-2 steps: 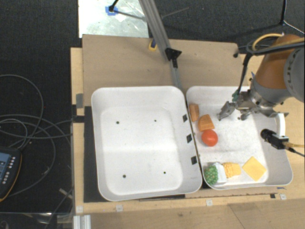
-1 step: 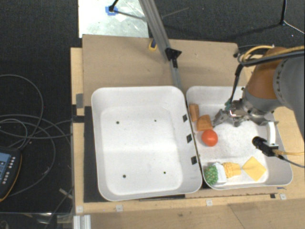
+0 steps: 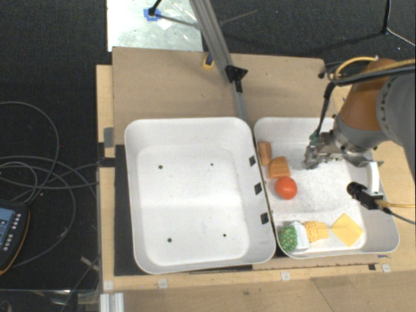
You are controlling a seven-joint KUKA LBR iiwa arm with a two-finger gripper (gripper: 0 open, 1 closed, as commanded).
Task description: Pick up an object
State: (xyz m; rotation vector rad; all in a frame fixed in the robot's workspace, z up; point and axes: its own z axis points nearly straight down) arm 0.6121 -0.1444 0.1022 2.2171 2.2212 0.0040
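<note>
- White bins sit side by side on the surface (image 3: pixel 175 83); the left bin (image 3: pixel 188 194) has only bare floor showing, while the right bin (image 3: pixel 390 239) holds every candidate.
- Along its left wall lie a tan block (image 3: pixel 264 153), an orange block (image 3: pixel 279 168) and a tomato (image 3: pixel 286 188); near the front edge sit peas (image 3: pixel 288 238), corn (image 3: pixel 316 231) and cheese (image 3: pixel 347 229).
- Gripper (image 3: pixel 316 153) hangs low over the right bin's rear floor, apart from the blocks, nothing visibly in it.
- Whether it is spread or closed, I cannot tell.
</note>
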